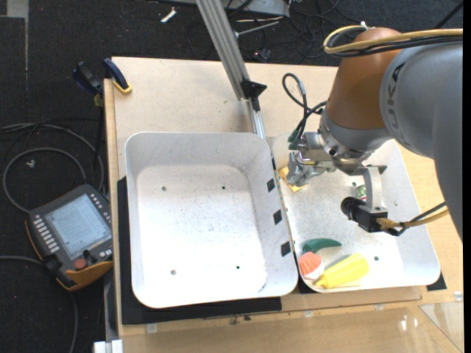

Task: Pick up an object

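My gripper hangs low over the near-left part of the right bin, close to the wall it shares with the left bin. A small yellow piece shows right at its tip; whether it is gripped is unclear. Along the right bin's front edge lie a yellow oblong object, an orange-red rounded object and a dark green flat object. A small green item peeks out beside the black camera mount on the wrist.
The left bin stands beside the right one, their walls meeting at the middle. A slanted aluminium pole reaches down to the bench behind the bins. A teach pendant lies on the floor to the left.
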You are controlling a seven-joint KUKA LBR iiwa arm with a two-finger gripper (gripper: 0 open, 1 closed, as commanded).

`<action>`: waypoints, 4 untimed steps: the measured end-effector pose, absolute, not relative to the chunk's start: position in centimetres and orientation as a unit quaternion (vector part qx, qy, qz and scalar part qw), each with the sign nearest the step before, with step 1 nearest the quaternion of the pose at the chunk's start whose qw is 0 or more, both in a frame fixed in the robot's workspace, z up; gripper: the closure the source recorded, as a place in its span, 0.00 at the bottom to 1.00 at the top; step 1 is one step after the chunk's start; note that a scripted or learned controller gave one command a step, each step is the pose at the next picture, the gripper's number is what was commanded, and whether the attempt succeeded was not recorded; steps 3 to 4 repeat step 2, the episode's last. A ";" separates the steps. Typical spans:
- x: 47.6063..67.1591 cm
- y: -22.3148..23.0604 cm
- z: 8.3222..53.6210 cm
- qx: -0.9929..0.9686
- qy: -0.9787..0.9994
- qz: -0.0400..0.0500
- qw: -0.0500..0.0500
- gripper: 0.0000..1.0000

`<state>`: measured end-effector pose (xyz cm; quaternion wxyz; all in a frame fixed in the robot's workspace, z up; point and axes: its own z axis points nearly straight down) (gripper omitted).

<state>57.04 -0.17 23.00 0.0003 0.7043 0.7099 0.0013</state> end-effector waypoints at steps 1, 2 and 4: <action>60.5 4.2 22.3 0.705 0.710 0.001 0.001 1.00; 63.4 9.2 22.2 0.704 0.710 0.002 0.000 1.00; 63.4 9.2 22.2 0.704 0.710 0.002 0.000 1.00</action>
